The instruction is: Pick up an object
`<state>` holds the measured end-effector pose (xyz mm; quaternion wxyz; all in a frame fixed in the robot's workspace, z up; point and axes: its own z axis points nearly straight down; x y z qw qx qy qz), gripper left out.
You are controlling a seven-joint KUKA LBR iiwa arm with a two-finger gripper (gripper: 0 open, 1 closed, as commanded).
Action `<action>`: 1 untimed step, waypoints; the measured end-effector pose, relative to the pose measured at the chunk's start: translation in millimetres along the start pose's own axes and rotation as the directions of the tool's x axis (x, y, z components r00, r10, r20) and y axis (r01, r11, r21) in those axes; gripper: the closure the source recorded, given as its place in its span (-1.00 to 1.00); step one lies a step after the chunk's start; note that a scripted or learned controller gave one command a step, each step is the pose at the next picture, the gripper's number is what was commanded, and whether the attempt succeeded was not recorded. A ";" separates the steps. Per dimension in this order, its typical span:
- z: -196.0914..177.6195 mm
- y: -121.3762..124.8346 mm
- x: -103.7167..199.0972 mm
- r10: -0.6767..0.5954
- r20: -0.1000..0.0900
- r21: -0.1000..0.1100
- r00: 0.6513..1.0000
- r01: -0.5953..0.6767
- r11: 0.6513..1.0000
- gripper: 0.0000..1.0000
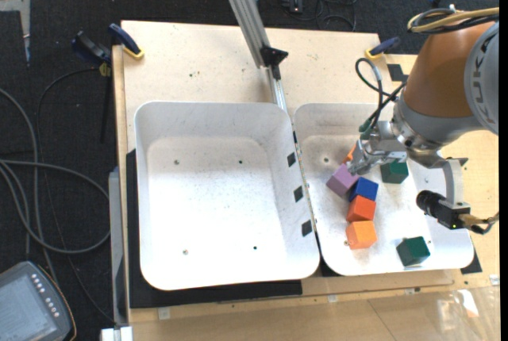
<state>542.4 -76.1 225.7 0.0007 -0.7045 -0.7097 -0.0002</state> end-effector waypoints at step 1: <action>-4.5 9.8 61.0 -0.001 0.000 -0.002 1.000 0.001 1.000 1.00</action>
